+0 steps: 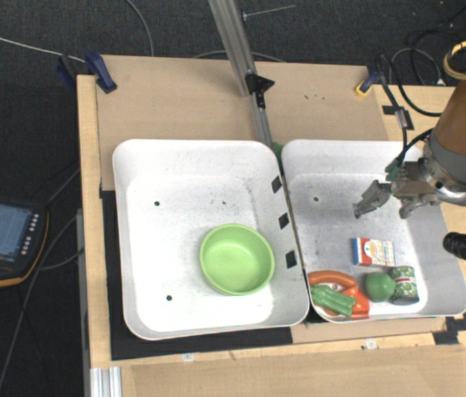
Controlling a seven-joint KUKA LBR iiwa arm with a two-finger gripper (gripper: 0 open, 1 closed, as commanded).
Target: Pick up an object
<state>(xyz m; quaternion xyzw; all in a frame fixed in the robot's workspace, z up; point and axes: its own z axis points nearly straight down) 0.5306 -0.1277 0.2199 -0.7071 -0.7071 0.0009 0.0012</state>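
Note:
My gripper [382, 211] hangs over the middle of the right bin [332, 168], its two fingers spread open with nothing between them. Just below it in the view lies a small white, red and blue carton [372, 251]. Further toward the bin's front edge sit a green ball [378, 285], a small can with a green label [405, 282], and an orange and red piece with a green vegetable on it [335, 294]. A light green bowl [235, 259] stands in the left bin [159, 172].
The orange-banded arm [464, 122] comes in from the right over the right bin's far side. A metal pole [237, 44] slants down to the gap between the bins. A teach pendant [2, 234] lies off the bench at the left.

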